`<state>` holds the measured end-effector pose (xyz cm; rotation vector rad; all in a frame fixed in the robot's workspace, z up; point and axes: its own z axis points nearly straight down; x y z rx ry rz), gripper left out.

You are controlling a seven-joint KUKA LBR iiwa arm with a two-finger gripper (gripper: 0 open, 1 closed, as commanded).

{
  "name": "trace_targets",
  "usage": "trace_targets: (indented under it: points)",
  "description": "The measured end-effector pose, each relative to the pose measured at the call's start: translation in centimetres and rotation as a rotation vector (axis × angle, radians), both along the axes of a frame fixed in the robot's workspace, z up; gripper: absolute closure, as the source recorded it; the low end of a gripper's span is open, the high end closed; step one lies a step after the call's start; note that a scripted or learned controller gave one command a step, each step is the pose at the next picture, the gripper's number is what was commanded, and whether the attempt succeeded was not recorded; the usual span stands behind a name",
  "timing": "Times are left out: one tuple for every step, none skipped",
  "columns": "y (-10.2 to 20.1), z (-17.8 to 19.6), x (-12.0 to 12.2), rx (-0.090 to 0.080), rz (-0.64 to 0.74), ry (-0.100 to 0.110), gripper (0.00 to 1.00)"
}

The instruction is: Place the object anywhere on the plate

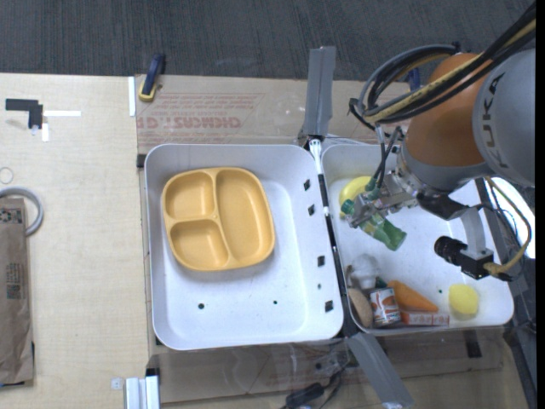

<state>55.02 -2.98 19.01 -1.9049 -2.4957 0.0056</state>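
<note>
Altogether one yellow plate [219, 219], two white bins [170, 313].

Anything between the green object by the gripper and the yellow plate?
Just the bin walls: the green object lies in the right bin and the plate in the left bin, so their adjoining rims and the grey divider must be crossed. Nothing else visible.

The arm [498, 100] was grey, with a broad, rounded orange band [447, 113] above the wrist and part of dark lettering on its casing. Black and yellow cables [417, 79] looped around it. The gripper [370, 210] was small, dark metal with thin wires.
</note>
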Motion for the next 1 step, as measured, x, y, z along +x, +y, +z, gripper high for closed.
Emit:
trace_targets:
  points:
    - [-0.17, 0.84, 0.03, -0.001, -0.003, 0.001, 1.0]
